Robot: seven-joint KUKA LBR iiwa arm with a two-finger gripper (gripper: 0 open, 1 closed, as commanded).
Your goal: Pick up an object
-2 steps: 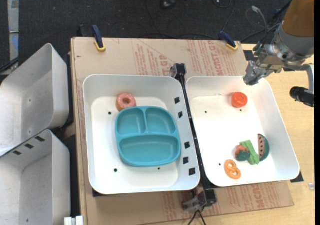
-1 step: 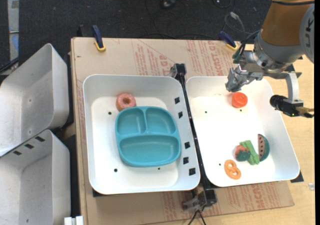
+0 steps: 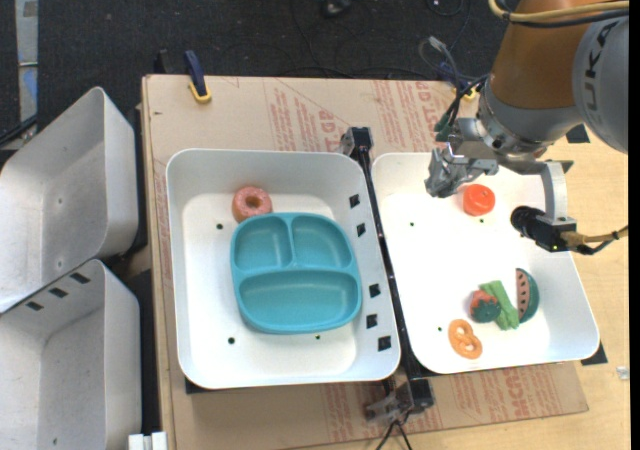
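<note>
From my remote station I see the bench carrying two shallow white bins side by side. The left bin holds a teal divided plate near its centre, and a pink frosted donut lies just beside that plate at its 11 o'clock.

The right bin holds four small items. An orange round piece lies at about 1 o'clock from the bin's centre. Toward 5 o'clock there is a cluster: a green vegetable-like toy touching or overlapping a watermelon slice on its 3 o'clock side. I cannot tell which of the two lies on top. A small orange pretzel lies near them, at 7 o'clock from the green toy and apart from it.

The arm enters from the 3 o'clock side, with its orange band above the wrist. The tool sits over the right bin's far edge, at roughly 12 o'clock in that bin, just beside the orange round piece at that piece's 10 o'clock. I see nothing between its fingers; whether they are parted or closed I cannot tell from this angle. The orange round piece rests on the bin floor.
</note>
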